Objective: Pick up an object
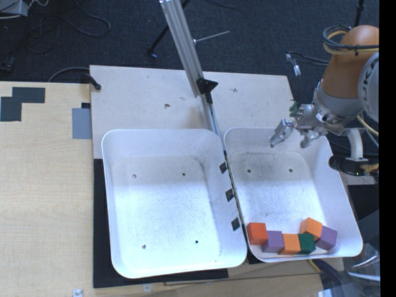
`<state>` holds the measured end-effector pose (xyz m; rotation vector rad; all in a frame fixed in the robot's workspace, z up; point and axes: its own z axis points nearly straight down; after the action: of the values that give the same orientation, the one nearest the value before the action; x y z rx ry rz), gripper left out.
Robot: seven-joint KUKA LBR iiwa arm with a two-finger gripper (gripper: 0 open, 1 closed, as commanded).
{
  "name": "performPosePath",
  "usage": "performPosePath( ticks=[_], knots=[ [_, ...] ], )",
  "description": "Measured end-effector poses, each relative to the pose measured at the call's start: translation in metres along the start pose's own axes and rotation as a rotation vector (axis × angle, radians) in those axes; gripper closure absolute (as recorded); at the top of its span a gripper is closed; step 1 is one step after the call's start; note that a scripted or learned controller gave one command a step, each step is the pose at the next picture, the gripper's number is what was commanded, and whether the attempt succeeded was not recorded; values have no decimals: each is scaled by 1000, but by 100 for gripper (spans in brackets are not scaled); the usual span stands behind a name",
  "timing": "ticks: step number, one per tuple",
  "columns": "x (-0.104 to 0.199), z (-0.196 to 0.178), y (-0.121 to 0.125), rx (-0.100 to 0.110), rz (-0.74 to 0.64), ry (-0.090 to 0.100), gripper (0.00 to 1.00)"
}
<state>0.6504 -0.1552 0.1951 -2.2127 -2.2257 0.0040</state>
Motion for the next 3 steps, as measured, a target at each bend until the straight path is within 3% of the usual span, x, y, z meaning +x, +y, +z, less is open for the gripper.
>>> performPosePath(
  ticks=[1,2,3],
  knots=[
    [32,-40,-42,-3,1,2,0],
    [26,-56,-87,0,7,1,0],
    [88,9,-124,8,2,4,0]
  ],
)
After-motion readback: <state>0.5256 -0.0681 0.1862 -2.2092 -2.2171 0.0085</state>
